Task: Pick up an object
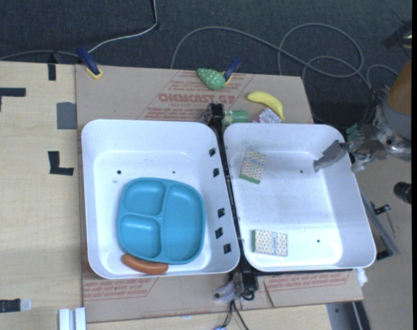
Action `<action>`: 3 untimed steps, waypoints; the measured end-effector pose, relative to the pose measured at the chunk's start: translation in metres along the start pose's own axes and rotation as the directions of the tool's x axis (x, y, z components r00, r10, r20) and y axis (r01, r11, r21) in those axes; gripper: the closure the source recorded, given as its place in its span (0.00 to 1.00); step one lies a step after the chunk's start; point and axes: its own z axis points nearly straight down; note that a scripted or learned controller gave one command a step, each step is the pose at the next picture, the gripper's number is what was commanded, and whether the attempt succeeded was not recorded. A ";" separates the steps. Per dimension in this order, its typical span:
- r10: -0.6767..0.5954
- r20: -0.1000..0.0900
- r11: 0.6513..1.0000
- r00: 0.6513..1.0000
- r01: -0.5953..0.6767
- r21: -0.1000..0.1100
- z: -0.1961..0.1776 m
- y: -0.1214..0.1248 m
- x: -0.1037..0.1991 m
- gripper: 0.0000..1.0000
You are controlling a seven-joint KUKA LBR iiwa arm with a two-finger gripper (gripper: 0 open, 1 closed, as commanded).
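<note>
My gripper (339, 161) hangs over the right bin's (346, 205) far right rim, at the end of the grey arm with its orange band. Its fingers look open, one grey finger (327, 159) slanting down-left into the bin, with nothing between them. Two flat patterned squares lie in that bin: a greenish one (253, 166) near the far left side and a pale one (271, 243) near the front. Both lie well left of the gripper. In the left bin (102, 157) sits a blue divided plate (160, 220), with an orange sausage (145, 264) by its front edge.
Behind the bins on the cardboard lie a yellow banana (265, 102), a green toy (212, 78) and a small pinkish item (268, 116). A black clamp strip (222, 184) runs between the bins. Cables trail across the dark floor behind.
</note>
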 end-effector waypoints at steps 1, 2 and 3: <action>-0.001 -0.002 1.000 1.000 0.001 0.002 0.069 0.011 0.061 0.00; -0.001 -0.001 1.000 1.000 0.001 -0.008 0.154 0.061 0.102 0.00; -0.002 0.001 1.000 1.000 0.002 -0.015 0.141 0.063 0.102 1.00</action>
